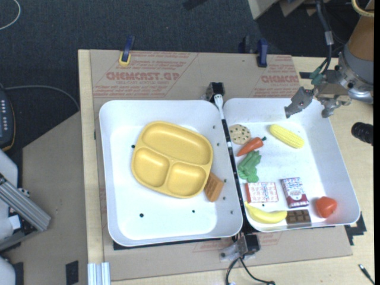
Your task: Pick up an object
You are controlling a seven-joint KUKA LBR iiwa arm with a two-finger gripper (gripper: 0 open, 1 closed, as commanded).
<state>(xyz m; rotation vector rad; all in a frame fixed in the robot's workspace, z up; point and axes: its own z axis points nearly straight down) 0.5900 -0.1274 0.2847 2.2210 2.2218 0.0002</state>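
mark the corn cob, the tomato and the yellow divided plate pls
yellow plastic corn cob (287,136), camera view, middle of the cob
round red toy tomato (325,206), camera view, centre of its top
yellow three-compartment plastic plate (174,136), camera view, floor of its large compartment

**Readable print on the bench sheet**

The brown protective sheet (196,70) under the bins carries red "CHEMCAST" lettering, printed at 11 o'clock and again, partly covered, at 1 o'clock. The small red-and-white packets (262,192) at 5 o'clock bear print too small to read.
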